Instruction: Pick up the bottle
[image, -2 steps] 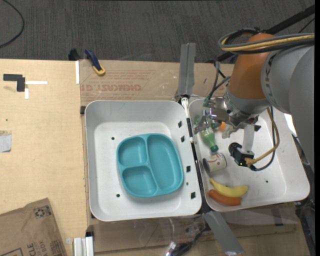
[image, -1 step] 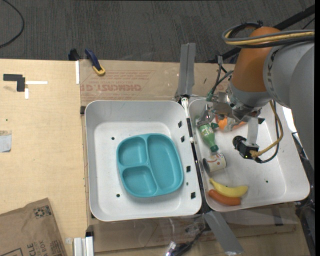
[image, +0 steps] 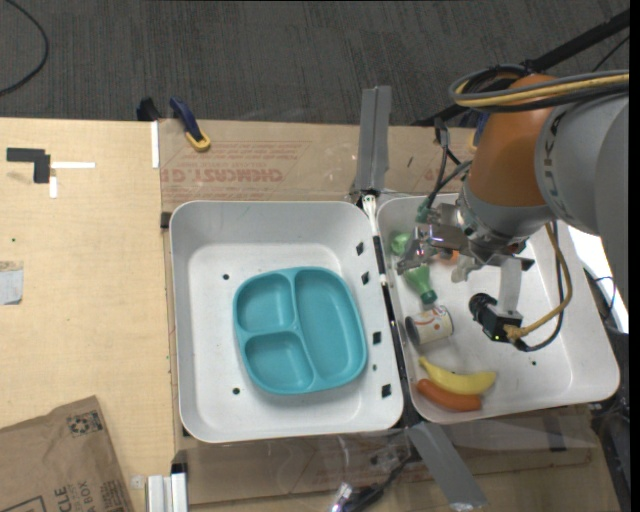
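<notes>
A small green bottle (image: 421, 282) lies in the right bin (image: 575, 365), close to its left wall, with the cap end pointing toward the front. My gripper (image: 424, 250) hangs over the bottle's far end, and the grey arm with its orange band (image: 510, 165) reaches in from the upper right. The wrist hides part of the bottle. I cannot make out whether the gripper touches the bottle.
In the right bin a small white can (image: 433, 323) lies just in front of the bottle, with a yellow banana (image: 460, 378) and a red-orange item (image: 450, 399) at the front. Another green thing (image: 399, 243) sits by the left wall. The left bin (image: 200, 300) holds a teal divided plate (image: 300, 328).
</notes>
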